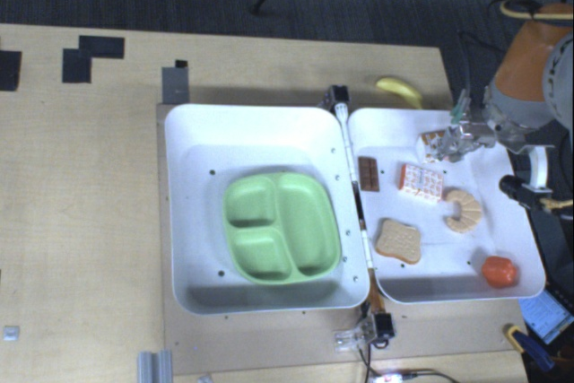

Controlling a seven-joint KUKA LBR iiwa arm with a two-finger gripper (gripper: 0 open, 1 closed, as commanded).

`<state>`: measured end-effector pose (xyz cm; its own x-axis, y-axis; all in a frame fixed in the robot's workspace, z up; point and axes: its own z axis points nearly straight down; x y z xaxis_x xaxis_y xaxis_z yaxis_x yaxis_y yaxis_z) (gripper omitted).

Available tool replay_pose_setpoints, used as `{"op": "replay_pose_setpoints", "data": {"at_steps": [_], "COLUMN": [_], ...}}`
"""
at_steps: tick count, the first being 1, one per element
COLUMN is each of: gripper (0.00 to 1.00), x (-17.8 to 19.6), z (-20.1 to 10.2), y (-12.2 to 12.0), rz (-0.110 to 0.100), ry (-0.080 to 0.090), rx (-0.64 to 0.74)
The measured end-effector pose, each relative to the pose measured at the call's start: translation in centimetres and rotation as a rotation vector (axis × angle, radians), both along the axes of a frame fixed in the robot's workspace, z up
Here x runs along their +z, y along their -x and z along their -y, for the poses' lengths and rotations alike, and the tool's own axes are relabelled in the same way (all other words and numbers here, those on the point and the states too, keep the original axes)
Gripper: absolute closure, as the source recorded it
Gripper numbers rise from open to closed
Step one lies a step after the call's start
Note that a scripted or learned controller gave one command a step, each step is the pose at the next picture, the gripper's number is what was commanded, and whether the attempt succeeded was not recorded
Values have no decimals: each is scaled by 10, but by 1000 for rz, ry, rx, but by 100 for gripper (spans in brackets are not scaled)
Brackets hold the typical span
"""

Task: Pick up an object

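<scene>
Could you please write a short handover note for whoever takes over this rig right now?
Gripper: low over the back of the right bin, by a small item at; finger state unclear, nothing seen held.
Right bin: chocolate bar, red-and-white packet, croissant, toast slice, tomato.
Left bin: green divided plate.
Banana lies behind the bins.
Done: no pick yet. Left: grasp and lift one object.

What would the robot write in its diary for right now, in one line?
gripper: over right bin far end, by small item | lifted: nothing seen | green tray: left bin
</scene>
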<state>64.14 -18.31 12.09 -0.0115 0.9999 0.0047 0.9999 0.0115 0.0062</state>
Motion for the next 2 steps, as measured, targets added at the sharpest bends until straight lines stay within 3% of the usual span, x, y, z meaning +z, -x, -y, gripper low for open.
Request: {"op": "replay_pose_setpoints", "data": {"at_steps": [1,2], "gripper": [100,0], "x": [99,98], "z": [-65,-64], "y": [-20,-19], "rz": [1,-2], "ry": [4,5], "rx": [-5,-5]}}
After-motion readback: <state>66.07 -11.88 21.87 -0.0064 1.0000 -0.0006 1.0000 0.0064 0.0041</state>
